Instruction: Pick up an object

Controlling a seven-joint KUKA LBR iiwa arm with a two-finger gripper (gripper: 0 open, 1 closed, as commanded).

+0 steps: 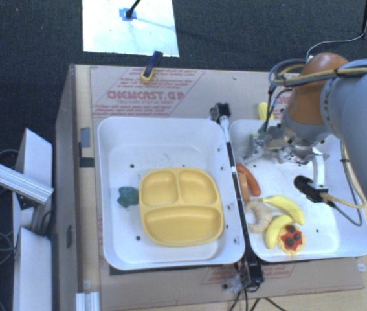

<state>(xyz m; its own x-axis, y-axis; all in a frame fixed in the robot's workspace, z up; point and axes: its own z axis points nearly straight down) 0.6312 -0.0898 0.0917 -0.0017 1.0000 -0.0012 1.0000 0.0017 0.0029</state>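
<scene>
Gripper (268, 142) half hidden by arm (355, 99), fingers hard to tell; two bananas (285, 206), one tray (180, 206).

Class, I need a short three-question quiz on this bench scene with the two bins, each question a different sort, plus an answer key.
1. True or false: the yellow divided plate lies in the left bin.
2. Which thing lies beside the plate in that bin? A) a red cup B) a small green thing C) a spoon
3. Fill in: the two bananas lie in the ____ bin, near the carrot.

Key: 1 true; 2 B; 3 right.
</scene>
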